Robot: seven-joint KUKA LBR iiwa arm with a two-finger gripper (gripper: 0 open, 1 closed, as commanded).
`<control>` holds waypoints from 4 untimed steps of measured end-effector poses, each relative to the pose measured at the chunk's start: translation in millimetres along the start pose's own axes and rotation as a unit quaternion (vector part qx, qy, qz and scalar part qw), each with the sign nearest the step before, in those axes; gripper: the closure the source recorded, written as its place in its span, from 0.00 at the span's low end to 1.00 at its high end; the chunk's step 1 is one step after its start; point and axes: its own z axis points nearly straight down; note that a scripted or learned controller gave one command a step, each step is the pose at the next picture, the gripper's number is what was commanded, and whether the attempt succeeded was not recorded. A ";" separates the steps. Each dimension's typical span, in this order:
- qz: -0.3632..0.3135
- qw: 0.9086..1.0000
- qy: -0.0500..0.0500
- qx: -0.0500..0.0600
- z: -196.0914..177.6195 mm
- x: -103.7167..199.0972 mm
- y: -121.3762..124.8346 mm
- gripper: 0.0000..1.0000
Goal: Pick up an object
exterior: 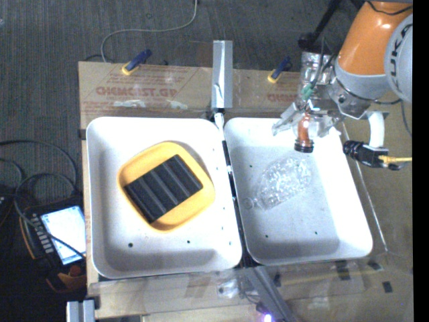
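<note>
From the one overhead camera view we see two shallow white bins side by side on a cardboard-covered bench. The left bin [100, 200] holds a yellow tray-like object [167, 184] with a dark ribbed insert, lying at a tilt near the bin's middle. The right bin [348, 237] holds a clear crumpled plastic bottle [285, 180] — it lies on its side near the middle of the bin floor, slanting from upper right to lower left. Two yellow-and-blue clamps [136, 61] sit on the cardboard behind the bins. The arm [375, 42], grey with its orange band, reaches in from the right and bends down over the back edge of the right bin. Its gripper [305, 136] hangs just above and behind the bottle's upper end — apart from it, as far as we can judge. We cannot tell how the claw stands; its tips are too small and cluttered to read.
</note>
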 end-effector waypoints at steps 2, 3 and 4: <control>0.001 1.000 -0.001 0.000 57.7 -46.8 -25.7 0.00; 0.012 1.000 -0.001 0.000 110.3 -99.3 -38.1 0.00; 0.020 1.000 0.007 -0.011 158.6 -91.7 -5.5 0.00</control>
